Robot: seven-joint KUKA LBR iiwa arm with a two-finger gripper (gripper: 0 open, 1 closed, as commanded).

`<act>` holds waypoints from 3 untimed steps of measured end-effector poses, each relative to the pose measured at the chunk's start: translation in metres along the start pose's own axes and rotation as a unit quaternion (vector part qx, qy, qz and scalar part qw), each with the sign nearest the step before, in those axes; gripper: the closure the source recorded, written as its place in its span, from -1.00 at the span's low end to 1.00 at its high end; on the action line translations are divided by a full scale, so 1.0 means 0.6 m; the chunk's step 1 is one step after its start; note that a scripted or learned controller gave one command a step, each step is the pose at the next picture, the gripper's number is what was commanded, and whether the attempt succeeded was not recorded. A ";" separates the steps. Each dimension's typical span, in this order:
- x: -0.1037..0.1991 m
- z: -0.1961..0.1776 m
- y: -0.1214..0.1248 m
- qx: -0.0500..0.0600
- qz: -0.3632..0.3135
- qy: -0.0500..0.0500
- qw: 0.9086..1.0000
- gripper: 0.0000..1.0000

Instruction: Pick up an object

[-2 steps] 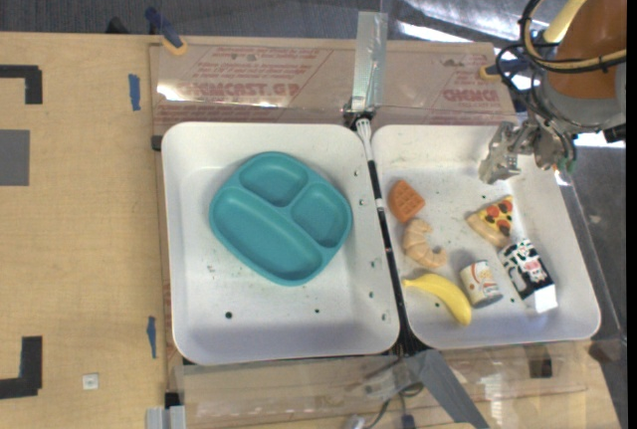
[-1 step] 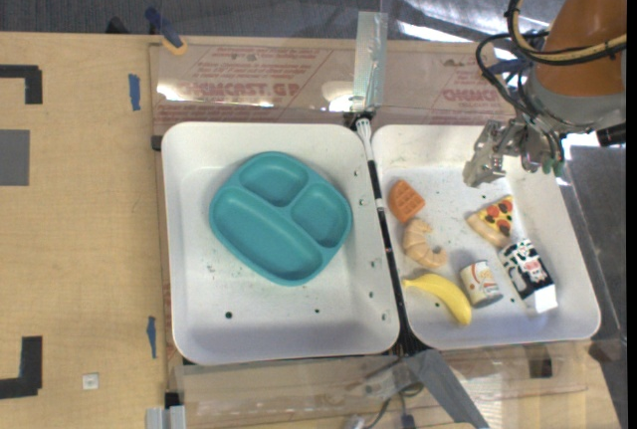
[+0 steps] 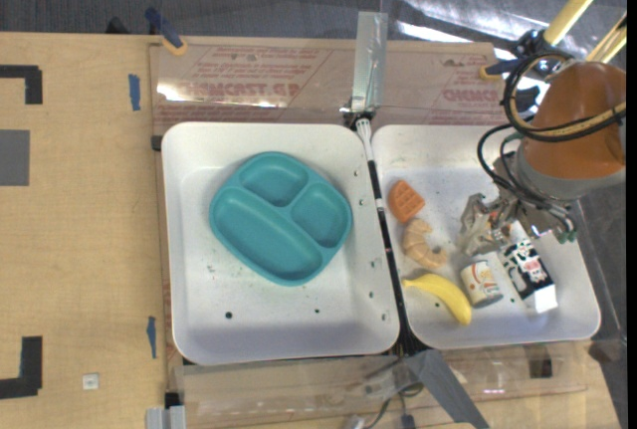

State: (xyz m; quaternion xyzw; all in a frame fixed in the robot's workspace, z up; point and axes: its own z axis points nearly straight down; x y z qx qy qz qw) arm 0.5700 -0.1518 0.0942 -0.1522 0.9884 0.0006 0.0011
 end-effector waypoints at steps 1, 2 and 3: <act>-0.030 -0.141 0.054 0.002 0.180 -0.006 0.984 1.00; 0.017 -0.013 0.087 0.008 0.102 -0.017 0.995 1.00; -0.097 -0.158 0.161 0.002 -0.041 -0.006 0.999 1.00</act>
